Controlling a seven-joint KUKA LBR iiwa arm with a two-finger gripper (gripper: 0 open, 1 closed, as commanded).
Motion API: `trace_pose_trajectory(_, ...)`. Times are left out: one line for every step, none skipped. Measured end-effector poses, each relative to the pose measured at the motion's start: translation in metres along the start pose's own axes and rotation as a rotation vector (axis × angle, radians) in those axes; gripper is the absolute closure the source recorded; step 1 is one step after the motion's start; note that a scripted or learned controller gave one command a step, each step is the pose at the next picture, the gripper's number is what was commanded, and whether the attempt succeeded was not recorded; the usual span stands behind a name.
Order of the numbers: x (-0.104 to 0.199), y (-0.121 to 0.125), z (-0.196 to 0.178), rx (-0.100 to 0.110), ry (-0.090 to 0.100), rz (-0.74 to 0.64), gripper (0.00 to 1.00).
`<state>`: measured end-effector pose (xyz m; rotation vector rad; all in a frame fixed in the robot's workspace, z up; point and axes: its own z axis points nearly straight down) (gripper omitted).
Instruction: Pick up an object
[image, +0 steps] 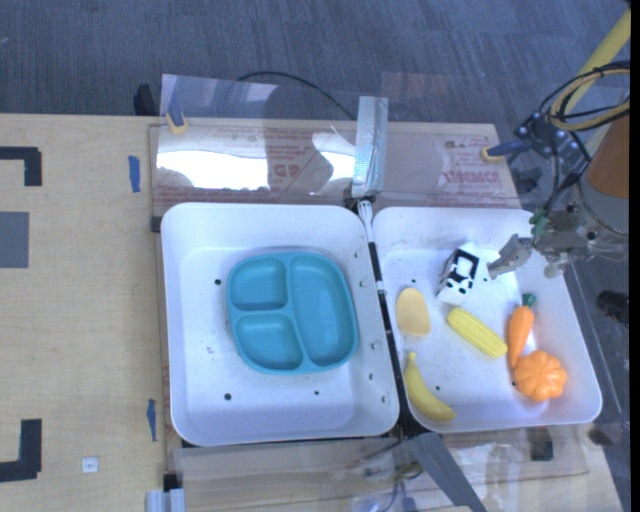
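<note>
The right bin (575, 330) holds several toy foods. A black-and-white cow toy (460, 272) lies near its middle, with a pale yellow piece (412, 311) to its lower left. A corn cob (476, 332), a carrot (519, 335), an orange pumpkin (541, 375) and a banana (425, 392) lie closer to the front. My gripper (530, 262) hangs over the bin's back right, just right of the cow and above the carrot's green top. It is open, and nothing sits between its fingers (506, 257).
In the left bin (190, 250) rests a blue divided plate (293, 310). A clear panel (260, 150) and a metal post (370, 145) stand behind the bins. Cables (570, 95) hang at the upper right, by the arm.
</note>
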<state>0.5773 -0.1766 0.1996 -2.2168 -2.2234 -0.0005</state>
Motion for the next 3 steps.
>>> trace_pose_trajectory(0.006, -0.068, 0.113, -0.007, -0.002, -0.213, 0.00)
trace_pose_trajectory(0.005, -0.066, 0.101, -0.014, -0.006, -0.211, 1.00)
trace_pose_trajectory(0.091, 0.004, 0.014, -0.006, -0.001, 0.057, 1.00)
